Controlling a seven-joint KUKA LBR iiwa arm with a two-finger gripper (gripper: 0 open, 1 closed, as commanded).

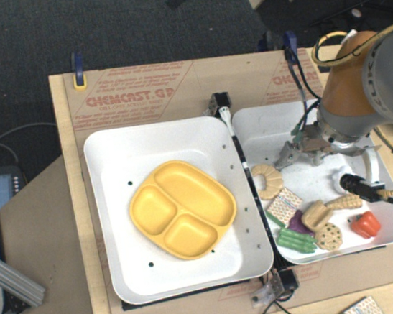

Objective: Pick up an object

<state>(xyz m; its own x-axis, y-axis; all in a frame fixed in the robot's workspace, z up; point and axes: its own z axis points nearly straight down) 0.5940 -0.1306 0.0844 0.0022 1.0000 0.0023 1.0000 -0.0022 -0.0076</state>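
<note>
- Nearest your lens, the grey arm [381, 76] reaches in at the frame's upper right. Its gripper [303, 151] hovers low over the bare upper part of the right bin [271, 117]; you cannot tell whether it is open or closed.
- Left of centre, the left bin [108, 201] carries a yellow divided plate [182, 209].
- Lower right, the candidates lie in a cluster: a round biscuit [265, 178], a checked cracker [283, 207], a green pod [294, 240] and a red pepper [366, 224].
- Judged from this, nothing is lifted yet: choosing, gripping and raising all remain.
</note>
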